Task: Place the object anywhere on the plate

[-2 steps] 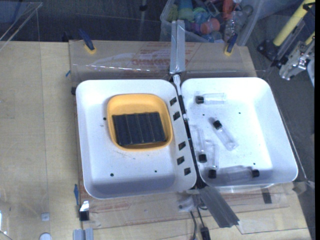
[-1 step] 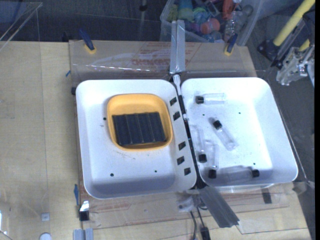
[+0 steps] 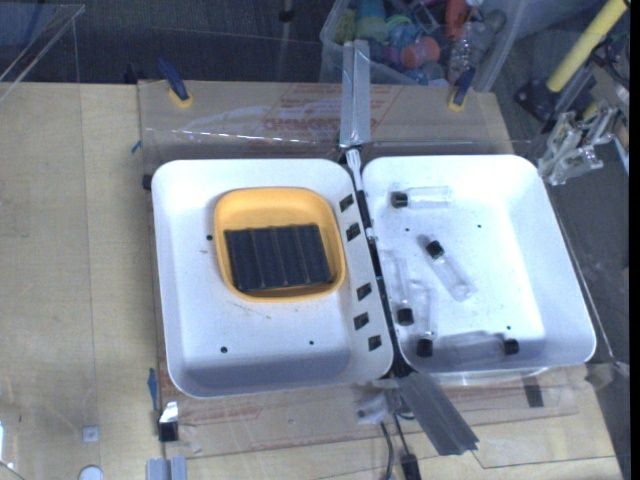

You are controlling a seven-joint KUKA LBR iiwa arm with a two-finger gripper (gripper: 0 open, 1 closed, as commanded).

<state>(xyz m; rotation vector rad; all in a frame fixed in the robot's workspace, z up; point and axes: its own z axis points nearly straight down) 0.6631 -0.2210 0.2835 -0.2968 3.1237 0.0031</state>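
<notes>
The tool (image 3: 572, 153) hangs off the counter's (image 3: 70, 268) far right corner, outside both bins and holding nothing that can be seen. It reads as a pale metal tangle against dark floor, and whether it is clenched or released cannot be told. Nearest to it, the right bin (image 3: 525, 268) holds several clear vials with black caps. One vial (image 3: 422, 198) lies near the back wall, another (image 3: 447, 266) lies slantwise near the middle, and more sit along the front and the dividing edge.

Across the divider, the left bin (image 3: 190, 308) carries the yellow plate (image 3: 280, 200). A dark ribbed block (image 3: 278, 257) lies flat inside the plate's rim, roughly centred. If that block is the object meant, it already rests where the task wants it. The step in hand would then be simply to keep the arm well clear of the plate (a passing brush could drag the block off).

If a vial is meant instead, a good try calls for a descent straight over one vial's middle, across its length. The slanted vial lies apart from the others and looks the easiest pick.

Much is hard to read. The vials' glass nearly vanishes against the white bin, so their count near the divider is uncertain. The arm above the tool is cut off by the frame.
</notes>
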